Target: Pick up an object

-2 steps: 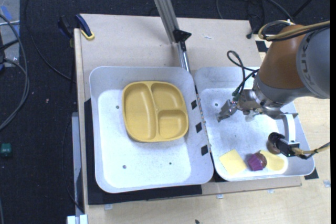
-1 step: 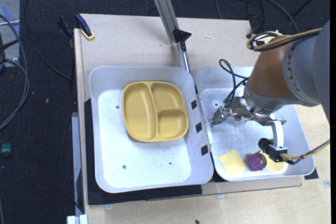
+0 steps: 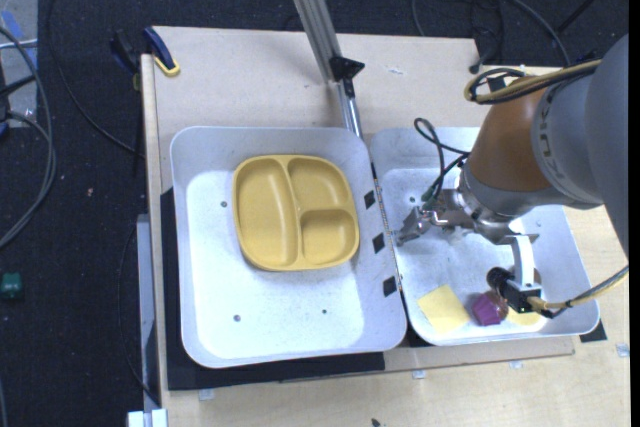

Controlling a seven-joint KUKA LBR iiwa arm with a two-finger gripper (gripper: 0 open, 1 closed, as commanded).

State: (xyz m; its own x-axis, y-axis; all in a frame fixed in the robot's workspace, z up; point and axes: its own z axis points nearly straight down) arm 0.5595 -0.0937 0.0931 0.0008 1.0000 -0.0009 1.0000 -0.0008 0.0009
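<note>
The hand (image 3: 412, 227) is seen over the right bin (image 3: 575, 250); its grip cannot be told. A purple block (image 3: 487, 308) lies beyond it, partly hidden.

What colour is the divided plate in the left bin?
Yellow; the plate shows in the camera view.

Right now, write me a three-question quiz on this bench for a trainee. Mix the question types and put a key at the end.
1. True or false: the yellow divided plate lies in the right bin.
2. Which lies nearest the purple block?
A. the yellow sponge
B. the yellow divided plate
C. the blue-handled clamp
3. Fill in: the gripper hangs over the ____ bin.

Key
1. False: it lies in the left bin.
2. A
3. right
</note>
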